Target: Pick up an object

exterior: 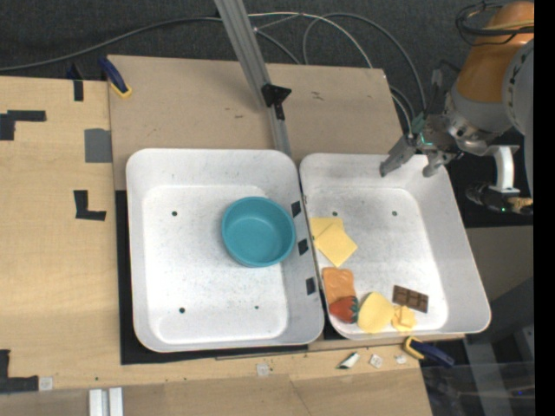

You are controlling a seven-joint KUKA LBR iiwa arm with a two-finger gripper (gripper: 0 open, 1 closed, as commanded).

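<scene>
The left bin (152,232) holds a blue bowl (257,231); the right bin (434,232) holds toy food; the claw (409,162) hangs spread, pinching nothing.

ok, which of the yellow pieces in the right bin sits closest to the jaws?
The flat pale-yellow slice by the bin's left wall; the rounded yellow piece and small yellow bit lie at the front edge, farther from the gripper.

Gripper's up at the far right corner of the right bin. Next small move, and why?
Probably bring the gripper in toward the near end of the right bin first. It hangs open over the far rim with nothing between its fingers, while the yellow cheese slices and other food toys lie nearer.
</scene>
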